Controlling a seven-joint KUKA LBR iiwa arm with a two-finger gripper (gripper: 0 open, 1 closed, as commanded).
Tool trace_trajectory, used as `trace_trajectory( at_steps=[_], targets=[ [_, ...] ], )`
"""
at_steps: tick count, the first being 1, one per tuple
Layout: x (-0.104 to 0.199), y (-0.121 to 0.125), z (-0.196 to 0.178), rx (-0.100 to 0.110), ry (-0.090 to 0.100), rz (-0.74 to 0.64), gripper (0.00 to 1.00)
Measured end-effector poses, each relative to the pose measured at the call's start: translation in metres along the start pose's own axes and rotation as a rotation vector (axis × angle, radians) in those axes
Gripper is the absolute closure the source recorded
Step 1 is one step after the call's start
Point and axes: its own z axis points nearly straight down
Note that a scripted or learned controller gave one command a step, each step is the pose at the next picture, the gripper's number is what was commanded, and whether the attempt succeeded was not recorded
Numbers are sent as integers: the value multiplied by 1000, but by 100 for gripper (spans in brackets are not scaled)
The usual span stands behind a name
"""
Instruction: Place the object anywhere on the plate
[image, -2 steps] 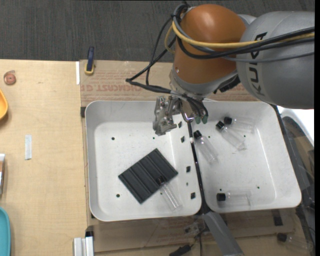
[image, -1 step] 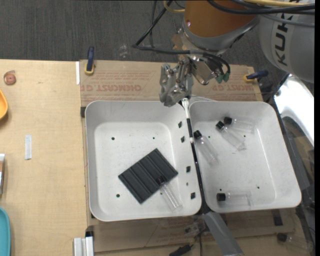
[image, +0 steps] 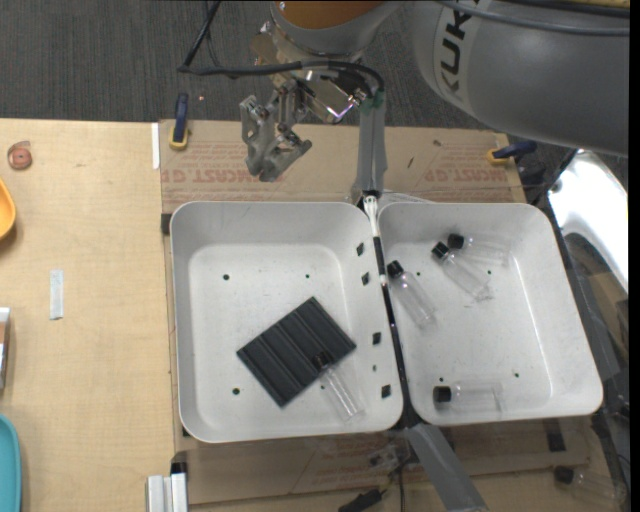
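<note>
A black ribbed plate (image: 296, 350) lies tilted on the floor of the left bin (image: 200, 300), toward its front. A clear vial with a black cap (image: 335, 385) lies at the plate's right corner, cap end resting on the plate and body reaching off it toward the bin's front. My gripper (image: 268, 160) hangs high over the cardboard behind the left bin's back wall, far from the plate and the vial. I see nothing hanging from it.
The right bin (image: 560, 330) holds three more clear vials with black caps: one near the divider (image: 410, 295), one at the back (image: 465, 265), one at the front (image: 465, 397). A wooden table surface lies to the left.
</note>
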Motion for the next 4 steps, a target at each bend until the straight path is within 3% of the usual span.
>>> trace_trajectory(
  at_steps=[1, 2, 4],
  targets=[
    [17, 7, -44, -1, 0, -386, 100],
    [9, -7, -71, -1, -1, -637, 100],
    [4, -8, -79, -2, -6, -699, 100]
  ],
)
